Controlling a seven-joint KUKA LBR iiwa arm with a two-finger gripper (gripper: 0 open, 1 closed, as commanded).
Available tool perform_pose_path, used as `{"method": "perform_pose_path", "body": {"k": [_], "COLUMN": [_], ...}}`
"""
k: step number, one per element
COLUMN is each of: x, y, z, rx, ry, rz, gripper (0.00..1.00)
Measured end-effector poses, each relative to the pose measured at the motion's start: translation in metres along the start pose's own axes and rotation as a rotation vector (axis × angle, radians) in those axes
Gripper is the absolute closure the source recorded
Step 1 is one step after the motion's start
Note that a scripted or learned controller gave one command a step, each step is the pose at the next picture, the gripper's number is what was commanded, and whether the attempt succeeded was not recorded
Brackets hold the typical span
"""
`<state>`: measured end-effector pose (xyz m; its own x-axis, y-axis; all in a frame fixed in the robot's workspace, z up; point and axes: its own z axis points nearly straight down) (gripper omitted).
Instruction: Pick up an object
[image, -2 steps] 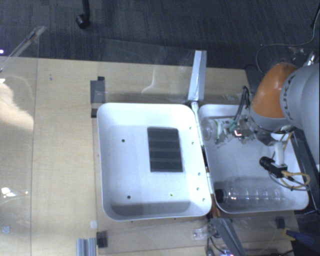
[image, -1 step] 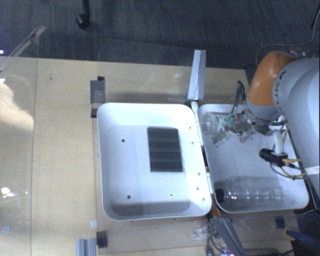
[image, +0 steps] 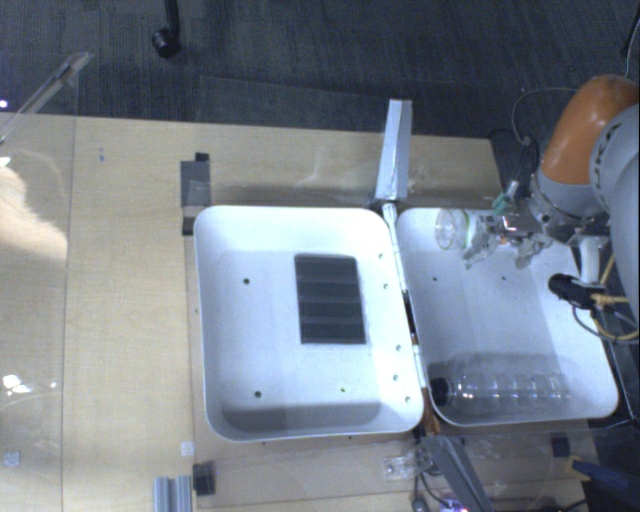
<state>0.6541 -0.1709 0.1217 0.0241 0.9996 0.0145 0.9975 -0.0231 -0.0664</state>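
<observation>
**Claw poised over the right bin, clear bottle lying along the near wall**

The claw (image: 505, 243) is seen over the far part of the right bin (image: 520, 310), reached in from the right on the grey arm (image: 615, 170) with its orange band (image: 590, 115). Its two fingers are spread apart, and nothing is seen between them. Just to the left of the fingers, a small clear cup (image: 452, 228) is found near the bin's far left corner; whether it is touched by the nearer finger cannot be told.

Well apart from the claw, a clear plastic bottle (image: 505, 390) is seen lying on its side at the near edge of the same bin. Its long axis is set across the picture, roughly parallel to the bin's near wall. Its dark cap (image: 437, 391) is pointed to the left, toward the divide between the two bins, and its base is turned to the right. The ribbed body is hard to make out against the white floor.

In the left bin (image: 240, 320), a dark ribbed rectangular pad (image: 329, 299) is laid flat near the middle, its long side running from far to near.
</observation>
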Motion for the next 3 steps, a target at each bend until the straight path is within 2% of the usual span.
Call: {"method": "perform_pose_path", "body": {"k": [1, 2, 3], "x": [-0.024, 0.024, 0.003], "y": [0.003, -0.019, -0.020], "z": [-0.028, -0.029, 0.037], "rx": [-0.015, -0.062, -0.051], "ry": [0.000, -0.016, -0.019], "rz": [0.023, -0.058, -0.170], "gripper": [0.00, 0.00, 0.00]}}
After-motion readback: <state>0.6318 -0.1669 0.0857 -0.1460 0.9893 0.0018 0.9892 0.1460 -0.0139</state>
